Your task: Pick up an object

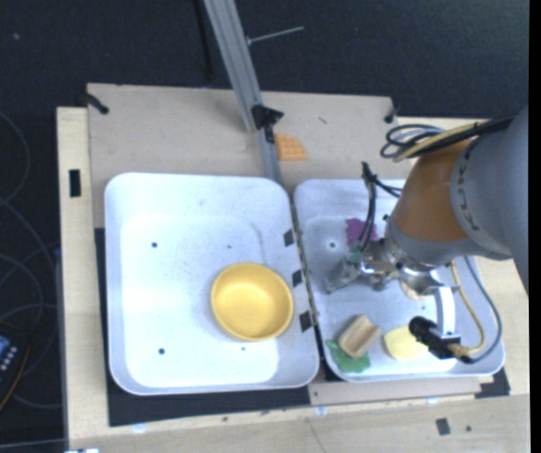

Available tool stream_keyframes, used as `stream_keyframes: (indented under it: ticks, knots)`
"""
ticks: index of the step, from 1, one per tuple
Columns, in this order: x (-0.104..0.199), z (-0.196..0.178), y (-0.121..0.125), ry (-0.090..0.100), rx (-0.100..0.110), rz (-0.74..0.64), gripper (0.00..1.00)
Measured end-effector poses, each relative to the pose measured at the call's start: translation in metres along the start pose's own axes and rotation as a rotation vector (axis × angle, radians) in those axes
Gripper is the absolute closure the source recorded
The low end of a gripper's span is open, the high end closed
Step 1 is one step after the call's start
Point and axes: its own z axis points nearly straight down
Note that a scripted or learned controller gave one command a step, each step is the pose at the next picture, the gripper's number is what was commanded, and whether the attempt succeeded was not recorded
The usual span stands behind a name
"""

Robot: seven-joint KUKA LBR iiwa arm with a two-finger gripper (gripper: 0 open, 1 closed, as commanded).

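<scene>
Overhead, I see the worktop (185, 130) carrying two shallow white bins side by side. The left bin (157, 215) holds a yellow bowl (251, 300), upright, resting toward its lower right part, near the wall it shares with the neighbouring bin. The right bin (322, 206) holds the loose objects: a tan block (358, 333) lies tilted near the lower edge, on top of a green piece (350, 359) that shows beneath and beside it; a pale yellow object (400, 344) sits just to the right of the block; a small purple object (355, 227) shows further up, close beside the arm's cables.

I have the arm (459, 196), grey with an orange band, reaching in from the right over the right bin. Its tool (346, 274) hangs low over the middle of that bin, above the tan block and apart from it, and below the purple object. I cannot tell from this view whether the tool is parted or closed, and I see nothing gripped in it. A black fitting (431, 333) with yellow cable hangs from the wrist beside the pale yellow object. A grey metal post (237, 55) slants up from the far edge of the bins, with a small orange patch (290, 148) on the worktop beside its foot.
</scene>
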Motion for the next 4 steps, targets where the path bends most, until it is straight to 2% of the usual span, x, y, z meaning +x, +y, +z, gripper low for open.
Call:
stream_keyframes:
  ticks: [1,3,4]
  knots:
    - [0.0,-0.013,0.002,0.003,-0.005,0.006,1.0]
    - [0.007,-0.137,0.006,0.001,-0.01,-0.006,1.0]
    - [0.006,-0.183,0.008,0.001,-0.008,-0.006,1.0]
